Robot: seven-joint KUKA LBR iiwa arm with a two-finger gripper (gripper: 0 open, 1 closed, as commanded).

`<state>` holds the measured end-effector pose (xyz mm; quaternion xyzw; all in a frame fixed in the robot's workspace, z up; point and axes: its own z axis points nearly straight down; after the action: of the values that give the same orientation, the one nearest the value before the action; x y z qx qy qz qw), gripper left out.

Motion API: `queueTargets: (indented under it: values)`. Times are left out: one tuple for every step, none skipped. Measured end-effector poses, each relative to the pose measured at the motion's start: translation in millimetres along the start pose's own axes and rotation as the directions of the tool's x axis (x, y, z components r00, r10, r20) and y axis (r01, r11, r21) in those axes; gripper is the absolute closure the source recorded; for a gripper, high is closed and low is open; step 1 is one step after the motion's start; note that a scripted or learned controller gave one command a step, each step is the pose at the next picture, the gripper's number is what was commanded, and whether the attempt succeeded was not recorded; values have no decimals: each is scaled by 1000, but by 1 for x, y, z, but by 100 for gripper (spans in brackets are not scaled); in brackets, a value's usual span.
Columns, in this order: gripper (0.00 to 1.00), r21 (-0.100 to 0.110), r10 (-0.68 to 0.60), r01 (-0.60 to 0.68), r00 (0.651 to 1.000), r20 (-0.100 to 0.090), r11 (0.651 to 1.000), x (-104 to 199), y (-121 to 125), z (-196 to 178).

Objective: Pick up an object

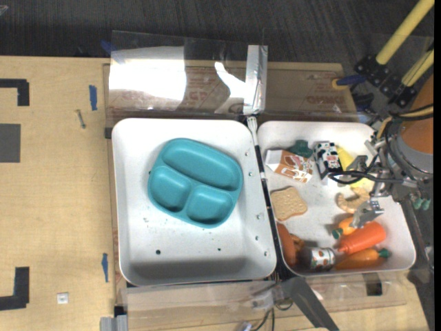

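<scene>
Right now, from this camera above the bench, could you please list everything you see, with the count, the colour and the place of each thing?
Bins: 2, white, side by side on the bench.
Divided plate: 1, teal, three compartments, middle of the left bin.
Toast slice: 1, tan, left part of the right bin.
Printed card: 1, white and orange, right bin, above the toast slice.
Carrot: 1, orange, lower right of the right bin.
Small bottle: 1, dark with a white label, lying left of the carrot.
Yellow piece: 1, yellow, upper right of the right bin.
Clear sheet: 1, transparent, behind the left bin.
Gripper: 1, metal grey, low in the right bin, just above the carrot.
</scene>
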<state>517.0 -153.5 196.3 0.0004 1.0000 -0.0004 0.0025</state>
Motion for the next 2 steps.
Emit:
queueTargets:
  values:
    - [0, 2, -12, 12, 1000, 9, 1000, 7, -21, 107]
    - [100, 6, -16, 15, 1000, 20, 1000, 4, -19, 94]
